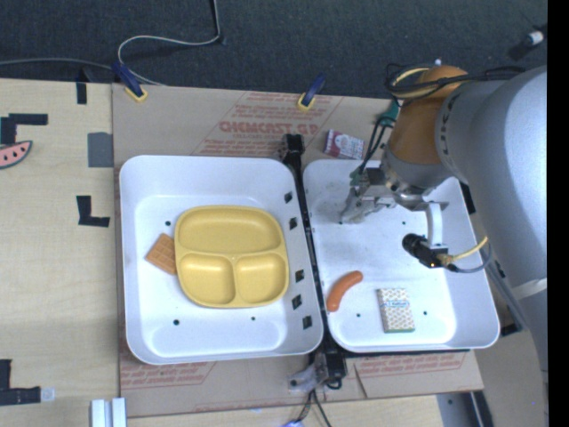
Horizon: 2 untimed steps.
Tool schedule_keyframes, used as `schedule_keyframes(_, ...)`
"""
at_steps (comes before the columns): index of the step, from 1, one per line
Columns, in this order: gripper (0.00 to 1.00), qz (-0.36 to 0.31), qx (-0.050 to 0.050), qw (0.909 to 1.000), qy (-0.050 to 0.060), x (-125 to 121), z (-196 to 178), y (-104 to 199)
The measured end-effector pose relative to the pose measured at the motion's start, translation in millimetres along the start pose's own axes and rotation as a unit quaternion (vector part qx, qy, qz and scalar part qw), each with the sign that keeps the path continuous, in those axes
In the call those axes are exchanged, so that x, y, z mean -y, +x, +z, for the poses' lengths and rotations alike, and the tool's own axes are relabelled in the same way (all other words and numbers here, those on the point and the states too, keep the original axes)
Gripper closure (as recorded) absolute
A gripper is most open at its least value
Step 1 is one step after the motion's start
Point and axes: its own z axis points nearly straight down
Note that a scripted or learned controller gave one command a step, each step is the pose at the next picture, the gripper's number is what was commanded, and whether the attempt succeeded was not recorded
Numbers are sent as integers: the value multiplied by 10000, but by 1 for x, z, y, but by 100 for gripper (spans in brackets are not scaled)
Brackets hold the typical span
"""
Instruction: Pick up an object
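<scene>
The grey two-finger gripper [356, 210] hangs low over the right white bin [462, 327], near its upper left; whether it is released or clenched I cannot tell. Well apart, 2 objects lie near the front: an orange sausage-shaped toy [343, 290] and a small patterned card box [395, 310].

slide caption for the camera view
Pincer low in right bin, near orange sausage and small card box.
</scene>
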Motion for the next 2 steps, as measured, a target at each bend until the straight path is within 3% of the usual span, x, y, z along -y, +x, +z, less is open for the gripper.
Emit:
schedule_keyframes(1, 0, 1, 0, 10000, 0, 0, 0, 0)
schedule_keyframes(2, 100, -2, -8, 10000, 7, 0, -9, 1)
